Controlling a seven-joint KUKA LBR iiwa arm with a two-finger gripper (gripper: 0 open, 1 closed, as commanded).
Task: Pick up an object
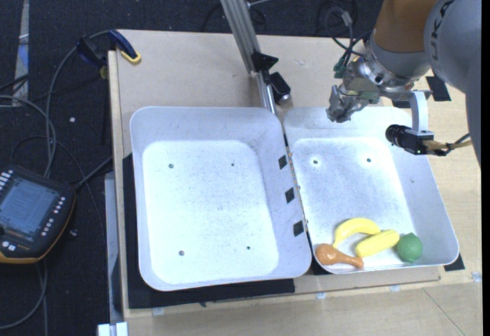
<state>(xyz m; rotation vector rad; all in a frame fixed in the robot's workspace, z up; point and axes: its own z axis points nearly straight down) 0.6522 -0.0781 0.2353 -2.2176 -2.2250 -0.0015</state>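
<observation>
Grey and orange, the arm [429, 13] is seen reaching in from the right, its wrist bent downward so that the end effector [342, 109] is poised over the far rim of the right bin [429, 197]. Whether it is open or closed cannot be told, and nothing is seen gripped. Well apart from it, in the bin's near corner, a yellow banana [356, 229], a yellow piece [378, 243], an orange piece [337, 256] and a green ball [409, 247] are clustered together. The left bin [145, 174] is set alongside on the bench [191, 66].
</observation>
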